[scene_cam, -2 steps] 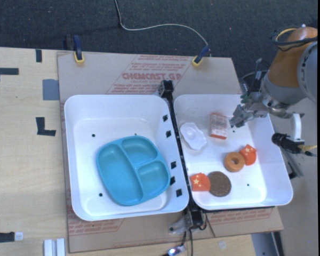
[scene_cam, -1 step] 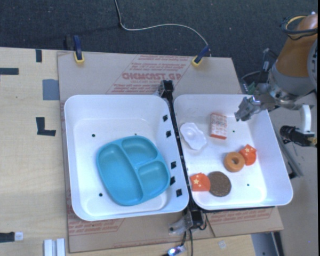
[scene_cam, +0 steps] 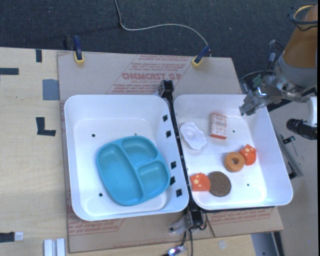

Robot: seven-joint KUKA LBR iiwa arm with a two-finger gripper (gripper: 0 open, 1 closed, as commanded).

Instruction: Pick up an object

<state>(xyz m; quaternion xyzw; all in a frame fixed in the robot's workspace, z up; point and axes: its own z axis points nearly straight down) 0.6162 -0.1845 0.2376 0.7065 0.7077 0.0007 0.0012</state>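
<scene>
In the right bin, nearest the camera, a dark brown round cookie lies flat, with a red-orange piece bearing a star mark touching its left side. Just behind them sits a tan doughnut, ring face up, and a second small red-orange piece touches its right edge. Farther back, a crumpled white item lies near the bin's left wall. Beside it, to the right, a small orange-and-white carton lies flat, its long axis running near to far, the orange end toward the camera.

The gripper hangs at the far right rim of this bin, apart from every object; the carton is the closest, to its left and nearer the camera. Whether its fingers are spread or closed cannot be told.

In the left bin, a blue divided plate lies flat, its long axis slanting from near to far.
</scene>
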